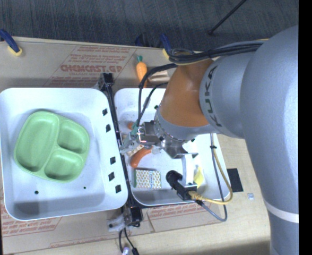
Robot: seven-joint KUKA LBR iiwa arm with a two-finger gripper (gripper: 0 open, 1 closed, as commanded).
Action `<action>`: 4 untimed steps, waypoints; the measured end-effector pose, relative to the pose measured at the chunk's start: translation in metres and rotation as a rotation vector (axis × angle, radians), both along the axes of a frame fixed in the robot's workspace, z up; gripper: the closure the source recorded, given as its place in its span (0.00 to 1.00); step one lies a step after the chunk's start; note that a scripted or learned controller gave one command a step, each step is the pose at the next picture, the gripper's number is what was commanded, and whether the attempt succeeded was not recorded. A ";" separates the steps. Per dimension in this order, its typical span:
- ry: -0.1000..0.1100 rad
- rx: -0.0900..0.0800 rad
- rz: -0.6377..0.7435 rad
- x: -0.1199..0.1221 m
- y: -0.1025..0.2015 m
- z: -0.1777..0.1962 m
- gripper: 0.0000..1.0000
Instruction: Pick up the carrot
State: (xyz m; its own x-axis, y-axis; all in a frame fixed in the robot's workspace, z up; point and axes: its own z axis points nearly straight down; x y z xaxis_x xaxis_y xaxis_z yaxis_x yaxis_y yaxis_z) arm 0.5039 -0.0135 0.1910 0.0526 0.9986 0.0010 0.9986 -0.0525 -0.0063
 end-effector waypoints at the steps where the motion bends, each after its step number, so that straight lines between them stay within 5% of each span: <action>1: -0.003 -0.002 -0.073 0.071 -0.074 0.000 0.00; 2: -0.002 -0.002 -0.194 0.105 -0.158 -0.011 0.00; 3: -0.001 -0.001 -0.255 0.048 -0.147 -0.100 0.00; 4: -0.005 -0.002 -0.321 0.116 -0.174 -0.038 0.00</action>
State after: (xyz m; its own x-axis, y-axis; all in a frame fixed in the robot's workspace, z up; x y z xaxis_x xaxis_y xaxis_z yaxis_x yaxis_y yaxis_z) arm 0.6199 -0.1877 0.1532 0.3654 0.9309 0.0003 0.9309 -0.3654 -0.0015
